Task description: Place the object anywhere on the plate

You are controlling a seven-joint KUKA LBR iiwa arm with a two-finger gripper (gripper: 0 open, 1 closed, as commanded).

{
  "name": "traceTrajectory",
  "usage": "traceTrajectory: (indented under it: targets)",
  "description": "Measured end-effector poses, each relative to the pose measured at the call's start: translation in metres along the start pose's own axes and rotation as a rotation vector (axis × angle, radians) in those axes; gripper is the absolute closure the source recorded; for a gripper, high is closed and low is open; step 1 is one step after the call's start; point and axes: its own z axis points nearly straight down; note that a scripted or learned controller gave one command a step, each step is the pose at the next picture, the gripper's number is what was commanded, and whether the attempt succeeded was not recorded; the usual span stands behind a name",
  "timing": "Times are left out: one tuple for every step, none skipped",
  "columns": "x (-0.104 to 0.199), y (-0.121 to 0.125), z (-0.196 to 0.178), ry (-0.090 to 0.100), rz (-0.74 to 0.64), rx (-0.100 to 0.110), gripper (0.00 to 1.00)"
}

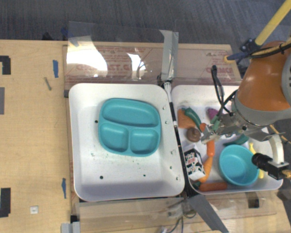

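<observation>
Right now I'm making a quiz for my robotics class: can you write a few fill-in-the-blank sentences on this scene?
1. The teal plate lies in the ____ bin of the camera view.
2. The plate has ____ compartments.
3. The teal bowl sits in the ____ bin of the camera view.
4. The tool hangs over the bin that holds the ____.

Missing words: left; three; right; bowl
</observation>
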Motion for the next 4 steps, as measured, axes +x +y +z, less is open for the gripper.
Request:
traceTrajectory:
  targets:
    - [0.0,0.072,0.046,0.0,-0.195,0.0,1.0]
    - [-0.01,0.143,0.044,-0.002,-0.501,-0.004,1.0]
    - [0.018,0.082,0.044,0.001,-0.595,-0.001,1.0]
    - [0.029,0.138,0.028,-0.002,-0.781,-0.006,1.0]
